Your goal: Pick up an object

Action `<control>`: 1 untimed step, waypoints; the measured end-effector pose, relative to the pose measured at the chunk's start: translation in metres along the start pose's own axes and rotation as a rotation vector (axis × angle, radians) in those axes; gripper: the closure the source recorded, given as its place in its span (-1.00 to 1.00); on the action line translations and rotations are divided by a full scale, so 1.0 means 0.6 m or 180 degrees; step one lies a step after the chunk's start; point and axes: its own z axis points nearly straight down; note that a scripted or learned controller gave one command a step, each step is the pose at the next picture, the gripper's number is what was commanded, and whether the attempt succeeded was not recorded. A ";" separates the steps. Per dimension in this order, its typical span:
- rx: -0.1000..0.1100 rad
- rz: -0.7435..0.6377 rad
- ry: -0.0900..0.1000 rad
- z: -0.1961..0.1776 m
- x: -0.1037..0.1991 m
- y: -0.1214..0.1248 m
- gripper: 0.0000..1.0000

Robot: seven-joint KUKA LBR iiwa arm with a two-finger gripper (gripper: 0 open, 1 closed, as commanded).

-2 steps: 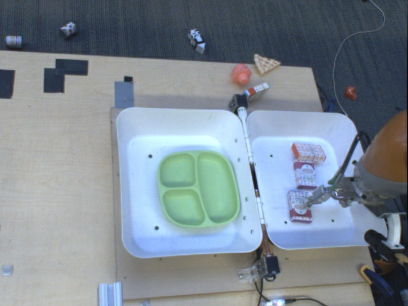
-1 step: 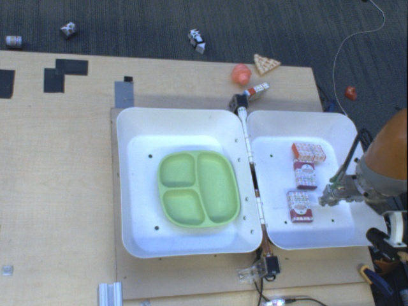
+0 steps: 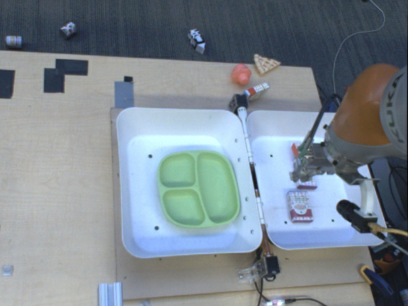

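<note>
- Overhead, we see two white bins side by side on the bench; the left bin [image 3: 137, 190] holds a green divided plate [image 3: 198, 189] near its centre, with bare white floor all round it.
- We find the gripper [image 3: 305, 171] low in the right bin [image 3: 274, 228], roughly mid-bin, the grey arm [image 3: 370, 116] with its orange band entering from 3 o'clock.
- We cannot tell how wide the claw stands; its metal parts blur together.
- A red-and-white packet [image 3: 299, 206] lies flat at 6 o'clock of the gripper, just beside it, apart from the bin's near wall.
- Something small and red [image 3: 295, 150] shows at the gripper's 11 o'clock.
- Open floor in the right bin lies toward 9 o'clock, along the shared rim.
- Beyond the bins at 12 o'clock, a pink ball [image 3: 241, 74] and a pizza-slice toy [image 3: 266, 64] rest on the bench edge.
</note>
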 end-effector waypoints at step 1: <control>0.0004 0.0004 -0.0003 0.000 -0.002 -0.001 -1.00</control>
